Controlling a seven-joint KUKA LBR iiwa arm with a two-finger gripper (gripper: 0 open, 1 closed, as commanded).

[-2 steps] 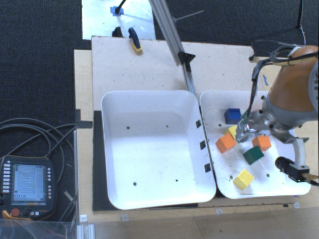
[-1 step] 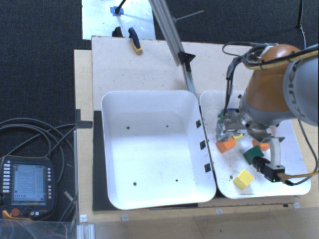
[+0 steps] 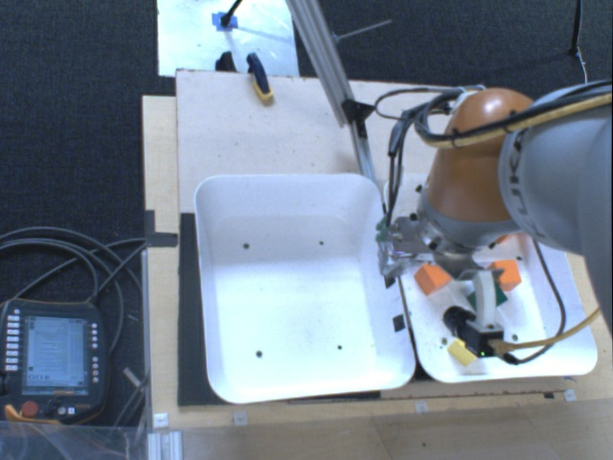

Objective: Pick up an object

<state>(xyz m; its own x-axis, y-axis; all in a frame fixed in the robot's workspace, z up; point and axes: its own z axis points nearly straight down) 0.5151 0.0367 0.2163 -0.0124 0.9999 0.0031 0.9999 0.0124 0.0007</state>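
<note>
Right bin: 2 orange blocks, 1 yellow piece. Gripper at left wall; grip state indeterminable.

We see a teach pendant with a pale screen lying on the dark carpeted floor left of the counter, with black cables looping above it. At the counter's far edge a blue tool with a yellow tip lies against a shiny metal plate. A slanted aluminium rail crosses down from the top.

We find an orange block behind a small yellow block in the right-hand shallow white plastic bin, beside the left-hand white bin.
</note>
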